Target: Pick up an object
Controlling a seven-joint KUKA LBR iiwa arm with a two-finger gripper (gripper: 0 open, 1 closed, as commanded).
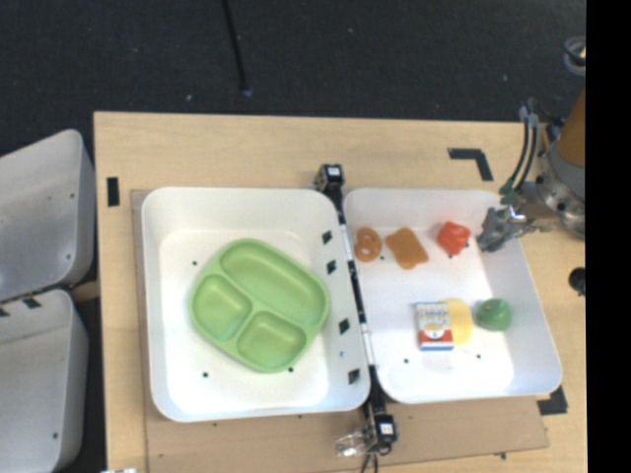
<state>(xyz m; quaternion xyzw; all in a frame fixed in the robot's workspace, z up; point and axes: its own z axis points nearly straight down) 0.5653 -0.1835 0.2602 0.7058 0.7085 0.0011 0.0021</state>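
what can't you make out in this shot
- Gripper, camera view: too small and blurred to tell how its fingers stand.
- Arm: cut off by the right edge, only the wrist part shows.
- Small box: print on its face too small to read.
- Yellow item: partly behind the box, shape unclear.
- Orange ring and tan piece: too blurred to say what they are.

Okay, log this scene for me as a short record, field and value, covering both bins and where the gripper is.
left bin: green divided plate
right bin: orange ring, tan piece, red object, small printed box, yellow item touching the box, green ball
gripper: at right bin's far right edge, beside the red object
held: nothing visible
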